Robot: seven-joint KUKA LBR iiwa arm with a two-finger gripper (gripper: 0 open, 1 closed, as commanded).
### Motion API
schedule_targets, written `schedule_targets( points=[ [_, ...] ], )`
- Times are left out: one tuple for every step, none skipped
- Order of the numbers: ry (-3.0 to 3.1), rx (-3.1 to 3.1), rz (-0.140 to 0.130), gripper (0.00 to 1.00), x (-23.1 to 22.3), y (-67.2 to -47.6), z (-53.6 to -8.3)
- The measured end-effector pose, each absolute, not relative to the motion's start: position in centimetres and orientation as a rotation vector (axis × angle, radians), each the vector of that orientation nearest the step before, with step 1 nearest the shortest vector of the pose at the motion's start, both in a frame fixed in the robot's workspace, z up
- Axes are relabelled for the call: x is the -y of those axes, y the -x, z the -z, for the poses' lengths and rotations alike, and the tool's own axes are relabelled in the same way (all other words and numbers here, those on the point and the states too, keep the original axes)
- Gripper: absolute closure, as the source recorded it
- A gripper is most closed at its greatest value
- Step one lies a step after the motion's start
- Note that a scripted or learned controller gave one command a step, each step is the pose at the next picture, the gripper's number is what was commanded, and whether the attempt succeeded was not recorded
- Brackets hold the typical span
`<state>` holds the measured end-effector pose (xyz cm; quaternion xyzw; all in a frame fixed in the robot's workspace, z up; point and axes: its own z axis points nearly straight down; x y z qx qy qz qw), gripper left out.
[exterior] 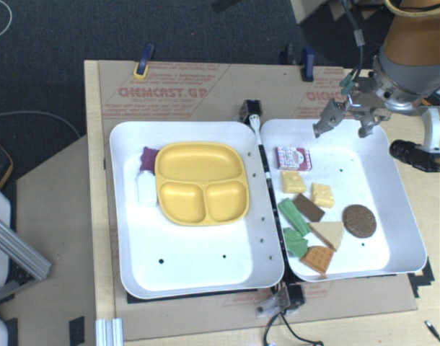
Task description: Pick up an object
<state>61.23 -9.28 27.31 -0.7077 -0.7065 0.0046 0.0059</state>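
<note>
Claw (347, 120) hangs spread wide and empty over the right bin's (393, 193) far edge, well apart from the toy foods. Likely targets, red packet (292, 158) and cheese cubes (306, 188), sit crowded; a descent may straddle two pieces or nudge one aside.

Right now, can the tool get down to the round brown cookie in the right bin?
Probably yes: the round brown cookie lies flat with bare bin floor around it, and the open tool hangs above the same bin.

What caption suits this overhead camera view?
Open gripper above right bin of toy food; yellow tray in left bin.
</note>
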Motion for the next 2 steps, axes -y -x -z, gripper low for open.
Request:
schedule_targets(
  points=[
    [2.220,2.221,-0.001,0.00,9.3,-61.4,-28.1],
    [2.218,2.217,-0.006,0.00,9.4,-62.4,-22.7]
  ],
)
